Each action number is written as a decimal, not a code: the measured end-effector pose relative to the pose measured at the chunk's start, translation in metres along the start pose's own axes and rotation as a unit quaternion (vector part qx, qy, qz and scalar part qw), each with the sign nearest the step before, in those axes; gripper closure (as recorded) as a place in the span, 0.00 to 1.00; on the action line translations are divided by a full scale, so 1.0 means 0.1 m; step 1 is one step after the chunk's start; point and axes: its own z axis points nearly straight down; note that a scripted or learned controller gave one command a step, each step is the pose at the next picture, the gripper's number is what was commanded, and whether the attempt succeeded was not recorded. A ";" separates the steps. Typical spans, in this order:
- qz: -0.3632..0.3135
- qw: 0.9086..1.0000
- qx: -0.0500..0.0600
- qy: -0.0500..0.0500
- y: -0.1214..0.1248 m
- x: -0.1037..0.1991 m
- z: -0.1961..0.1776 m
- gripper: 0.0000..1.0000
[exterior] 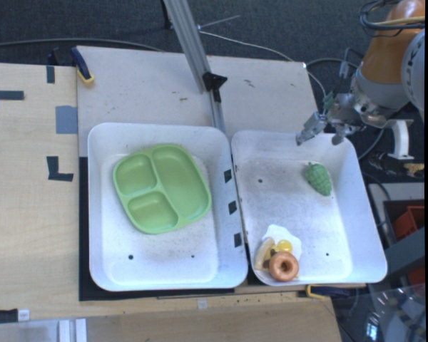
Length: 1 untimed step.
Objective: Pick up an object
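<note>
My claw (318, 132) hangs open and grips nothing, over the far edge of the right bin (342, 258). The green berry-like toy (319, 178) lies just below it on the bin floor. Farther beneath, in the near corner, sits a doughnut (283, 266).

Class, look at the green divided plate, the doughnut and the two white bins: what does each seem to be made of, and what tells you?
Green divided plate: likely moulded plastic, one even colour with a soft sheen.
Doughnut: probably a toy of plastic or rubber, with a glossy brown surface.
White bins: apparently thin formed plastic, with rounded rims and a matte, scuffed finish.
</note>
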 end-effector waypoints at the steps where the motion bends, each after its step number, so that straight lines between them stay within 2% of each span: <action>1: 0.000 1.000 0.000 0.000 0.00 0.00 0.00 0.00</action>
